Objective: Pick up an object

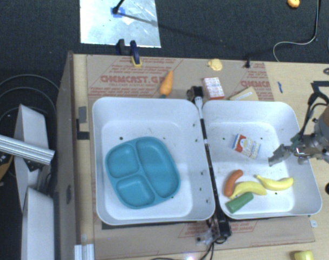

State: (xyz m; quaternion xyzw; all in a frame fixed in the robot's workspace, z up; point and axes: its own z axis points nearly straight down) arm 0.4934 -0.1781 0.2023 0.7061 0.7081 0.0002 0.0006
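Nearest the camera: a yellow-green object (303, 255) at the desk's near right edge, outside the bins. Right bin (262, 112) holds the candidates, clustered at its near side: green piece (239, 202), orange-red sausage-like piece (233, 182), and two yellow bananas, one (248, 188) touching the green piece, the other (276, 183) just to its right. A small red-and-white carton (246, 145) lies apart, nearer the bin's middle. Left bin (148, 110) has a blue divided tray (142, 171). Pincer (278, 156) sits over the right bin's right side, just beyond the right banana; nothing visible between its fingers, and whether they're wide or narrow can't be told at this resolution. Likely still in approach, no grasp yet. Best bet judged from layout: the right banana or the carton, since both have free space around them; the green/orange/banana cluster risks a multi-object pinch or a nudge. For the banana, straddle across its narrow width near mid-length, descend straight, close only once the fingers flank it. Stay off the bin's right wall. Outside on the desk's far side: an orange carrot-like toy (166, 83) and a small box (213, 88).
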